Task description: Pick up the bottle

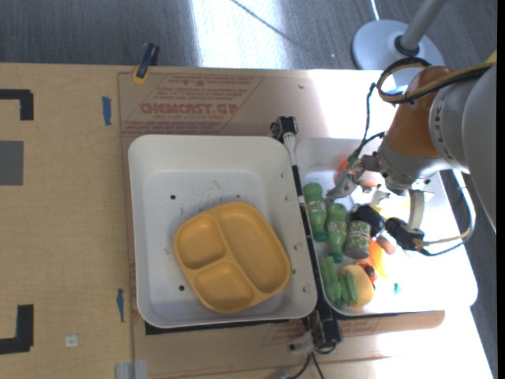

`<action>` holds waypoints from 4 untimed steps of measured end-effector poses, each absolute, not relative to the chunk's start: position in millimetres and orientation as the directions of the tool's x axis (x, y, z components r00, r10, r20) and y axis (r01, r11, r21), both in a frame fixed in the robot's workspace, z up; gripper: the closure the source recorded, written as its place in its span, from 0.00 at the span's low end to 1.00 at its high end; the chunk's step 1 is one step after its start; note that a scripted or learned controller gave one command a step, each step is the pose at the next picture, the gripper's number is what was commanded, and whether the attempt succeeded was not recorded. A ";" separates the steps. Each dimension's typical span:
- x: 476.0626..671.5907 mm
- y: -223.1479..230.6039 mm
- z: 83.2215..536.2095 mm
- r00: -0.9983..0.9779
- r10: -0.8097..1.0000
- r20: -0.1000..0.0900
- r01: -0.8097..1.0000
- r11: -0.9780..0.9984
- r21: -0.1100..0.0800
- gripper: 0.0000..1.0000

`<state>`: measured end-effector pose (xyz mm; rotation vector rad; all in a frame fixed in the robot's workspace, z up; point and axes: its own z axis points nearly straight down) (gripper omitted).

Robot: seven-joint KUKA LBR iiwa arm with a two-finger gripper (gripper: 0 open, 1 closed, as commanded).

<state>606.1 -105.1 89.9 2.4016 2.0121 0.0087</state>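
Observation:
Two green bottles lie side by side in the right bin [442, 290], one [316, 209] against its left wall and the other [337, 229] just right of it, both pointing roughly up and down the view. My gripper [355, 185] hangs over the upper part of that bin, just up and right of the bottle tops. It looks open, with nothing between its fingers. The grey arm with its orange band [410, 129] reaches in from the upper right.
A green-labelled can [359, 239], a green pod-like toy [331, 281], a yellow and orange toy [360, 284] and an orange piece [372, 259] crowd the bottles. A yellow divided plate [230, 255] lies in the left bin [158, 180]. Black cables [442, 243] loop below the wrist.

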 end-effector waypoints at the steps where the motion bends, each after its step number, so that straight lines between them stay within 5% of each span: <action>1: 531.8 -93.0 90.6 0.243 0.970 -0.001 0.970 -0.243 0.016 0.00; 2: 532.5 -97.1 101.8 0.246 0.969 -0.007 0.969 -0.246 0.023 1.00; 4: 494.4 -104.3 91.9 0.180 0.984 0.000 0.983 -0.180 0.027 1.00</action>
